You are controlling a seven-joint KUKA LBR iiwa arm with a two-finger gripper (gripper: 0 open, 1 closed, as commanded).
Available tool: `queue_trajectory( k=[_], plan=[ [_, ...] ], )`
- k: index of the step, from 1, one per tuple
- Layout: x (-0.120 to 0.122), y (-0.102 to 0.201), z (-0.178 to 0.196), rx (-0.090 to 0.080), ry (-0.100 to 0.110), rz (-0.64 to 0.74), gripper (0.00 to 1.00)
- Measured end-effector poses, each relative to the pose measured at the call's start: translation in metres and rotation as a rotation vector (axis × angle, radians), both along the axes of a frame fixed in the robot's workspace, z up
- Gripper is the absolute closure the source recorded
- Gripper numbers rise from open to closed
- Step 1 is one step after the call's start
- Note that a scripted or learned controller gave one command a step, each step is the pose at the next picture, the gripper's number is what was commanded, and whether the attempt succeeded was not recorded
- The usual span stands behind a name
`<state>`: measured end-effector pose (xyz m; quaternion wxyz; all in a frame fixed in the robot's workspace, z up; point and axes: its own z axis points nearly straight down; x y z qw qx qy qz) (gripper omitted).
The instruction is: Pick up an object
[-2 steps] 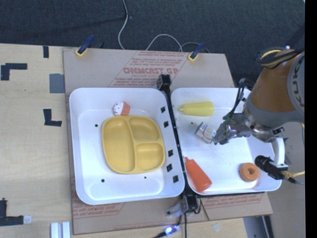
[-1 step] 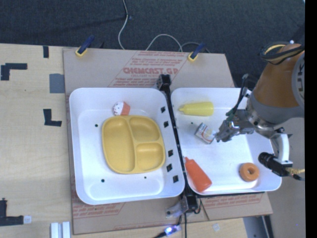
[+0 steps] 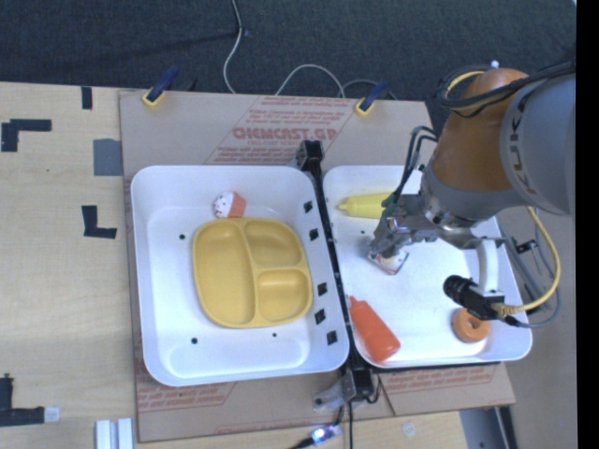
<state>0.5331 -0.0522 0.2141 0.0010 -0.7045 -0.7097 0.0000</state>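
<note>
Gripper point(image 3: 387, 251) hanging low in the right bin point(image 3: 426, 340), grip state impossible to tell, hovering at a small pale object point(image 3: 392, 263). Risking a nudge and an empty close, with the yellow item point(image 3: 360, 204) crowding nearby.

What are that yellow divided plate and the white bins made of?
The yellow divided plate looks like moulded plastic: even colour, soft rounded compartments, dull sheen. The white bins also seem plastic, smooth and faintly glossy with rounded corners, though coated metal can't be excluded.

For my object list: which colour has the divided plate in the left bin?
Yellow. The divided plate shows best in the camera view.
</note>
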Motion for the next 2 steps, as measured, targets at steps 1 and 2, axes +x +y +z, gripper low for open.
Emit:
queue_trajectory(
  k=[1, 2],
  plan=[
    [0.009, 0.055, 0.011, 0.0, 0.0, 0.0, 1.0],
    [0.011, 0.113, 0.007, 0.0, 0.001, 0.0, 1.0]
  ],
)
